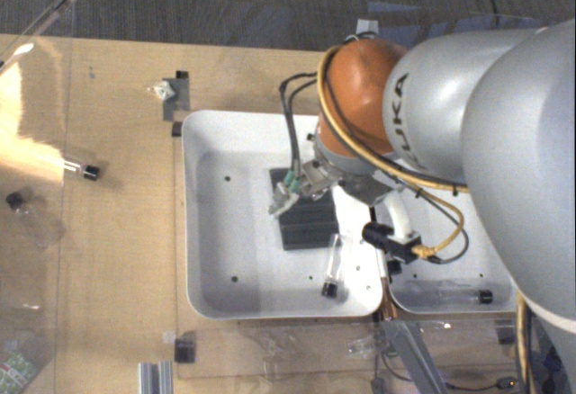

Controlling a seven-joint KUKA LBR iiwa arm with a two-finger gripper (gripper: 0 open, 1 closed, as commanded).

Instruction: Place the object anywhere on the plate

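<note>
Overhead view of the bench (108, 293), read from left to right. On the bare wood at far left lie two clear tubes with black caps, one (79, 169) plain to see, the other (16, 201) faint. The left bin (225, 239) holds one dark ridged rectangular slab (310, 226), taken here to be the plate, and one clear capped tube (332, 269), taken to be the object. This tube lies on the white floor just beside the slab's lower right corner, not on it.

The gripper (287, 192) hangs over the slab's upper left edge. Whether the claw is spread or pressed together cannot be told, and nothing is seen between its tips. The grey arm (468, 95), one in number, fills the right. Below it the right bin (432, 300) shows a strip of floor with what seems one more capped tube (482, 296).

Judged step: acquiring the object. It is best done by shifting toward the tube, aligning the claw across its narrow width, and descending squarely so that it cannot roll.
</note>
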